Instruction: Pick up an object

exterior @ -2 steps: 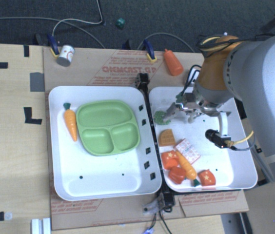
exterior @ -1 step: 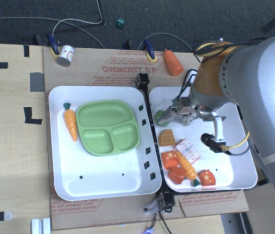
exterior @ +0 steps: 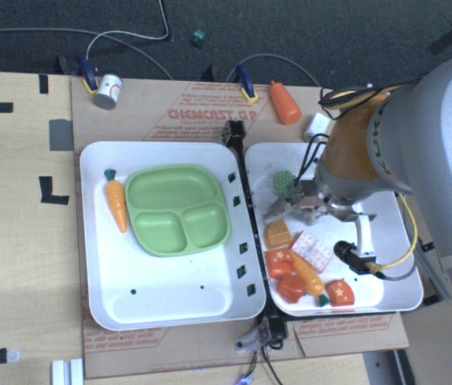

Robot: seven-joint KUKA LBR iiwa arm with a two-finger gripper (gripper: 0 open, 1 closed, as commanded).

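we see the grey arm with its orange band (exterior: 358, 147) reaching in from the right over the right shallow white bin (exterior: 394, 295). its claw (exterior: 294, 203) hangs low at that bin's upper left, just beside a small green leafy toy (exterior: 284, 183); whether the claw is released or clenched we cannot tell, and nothing shows between its tips. below the claw lies a cluster of toy food: a tan waffle-like square (exterior: 277, 233), a pale pink-checked packet (exterior: 314, 249), a small orange carrot piece (exterior: 308, 275) with its long axis running from upper left to lower right, and red pieces (exterior: 340, 293) near the front wall. in the left shallow white bin (exterior: 162, 307) a green 3-part plastic plate (exterior: 179, 209) sits, and beside it an orange toy carrot (exterior: 116, 201) lies near upright in view, green top pointing away from us. another orange toy carrot (exterior: 285, 103) rests on the tabletop (exterior: 178, 111) behind the bins.
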